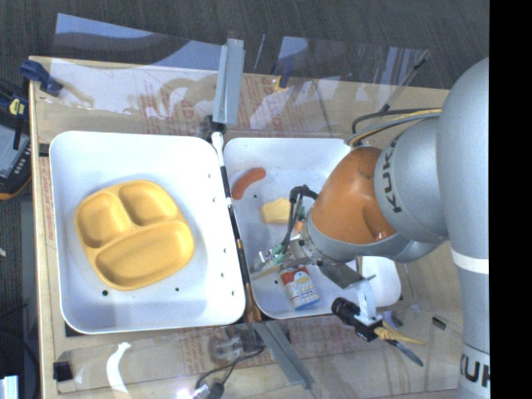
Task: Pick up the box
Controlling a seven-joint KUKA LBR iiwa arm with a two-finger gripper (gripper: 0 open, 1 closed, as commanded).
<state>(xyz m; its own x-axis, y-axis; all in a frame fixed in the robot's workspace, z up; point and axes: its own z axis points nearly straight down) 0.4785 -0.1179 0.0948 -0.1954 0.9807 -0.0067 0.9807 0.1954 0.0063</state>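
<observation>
A small box [302,291] with a red, white and blue label lies near the front edge of the right bin [274,306]. My gripper [277,258] hangs low over that bin, just above and to the left of the box in the view. The orange band and grey wrist [357,210] loom over the bin's right half and hide what lies under them. Nothing visible sits in the gripper.
An orange-red sausage [248,181] and a yellow wedge [276,212] lie in the back of the right bin. The left bin [75,306] holds a yellow divided plate [135,233]. A raised rim [233,231] separates the two bins.
</observation>
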